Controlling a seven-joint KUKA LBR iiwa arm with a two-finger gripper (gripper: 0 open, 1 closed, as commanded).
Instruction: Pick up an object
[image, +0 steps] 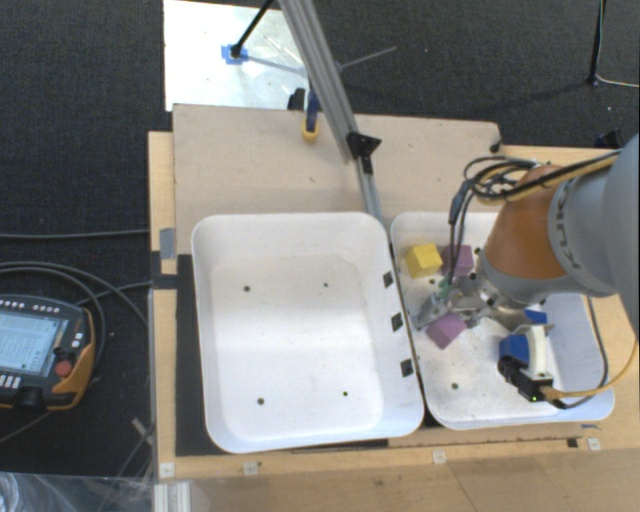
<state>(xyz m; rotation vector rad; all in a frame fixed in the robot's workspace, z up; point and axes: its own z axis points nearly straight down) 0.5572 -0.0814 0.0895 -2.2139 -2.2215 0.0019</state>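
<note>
Crowding the jaws (447, 303): yellow block (422, 260), purple block (446, 329).

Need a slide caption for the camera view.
Pincer low in right bin beside purple block and yellow block.

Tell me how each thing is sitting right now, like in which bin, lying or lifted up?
yellow block: resting in the right bin, near its top left corner.
purple block: in the right bin, right at the gripper; held or not, can't tell.
second purple block: beside the yellow block, partly hidden by the arm.
left bin: sitting beside the right bin.
</note>
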